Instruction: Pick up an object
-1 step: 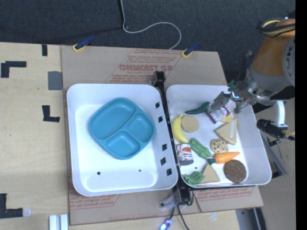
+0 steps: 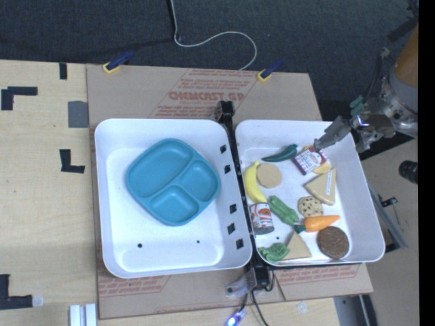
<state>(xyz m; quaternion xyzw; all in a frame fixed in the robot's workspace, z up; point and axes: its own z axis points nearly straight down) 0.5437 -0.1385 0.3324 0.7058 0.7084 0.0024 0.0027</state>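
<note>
The right bin (image 2: 363,195) holds several toy foods: a banana (image 2: 253,182), a tan round cracker (image 2: 269,176), a dark green pepper (image 2: 280,154), a red and white packet (image 2: 309,160), a cheese wedge (image 2: 323,186), a chip cookie (image 2: 309,206), a green pod (image 2: 284,210), a carrot (image 2: 319,223), a brown patty (image 2: 333,242), a small can (image 2: 262,218), a sandwich triangle (image 2: 298,247) and a lettuce leaf (image 2: 274,252). My gripper (image 2: 321,142) reaches in from the right, over the bin's far right part, its tip just above and right of the packet. Nothing visibly hangs from it.
The left bin (image 2: 112,202) holds a blue three-compartment plate (image 2: 173,180). A black divider with clips (image 2: 234,189) runs between the bins. Both bins rest on cardboard (image 2: 197,97) on the bench. A white cable (image 2: 211,43) loops behind.
</note>
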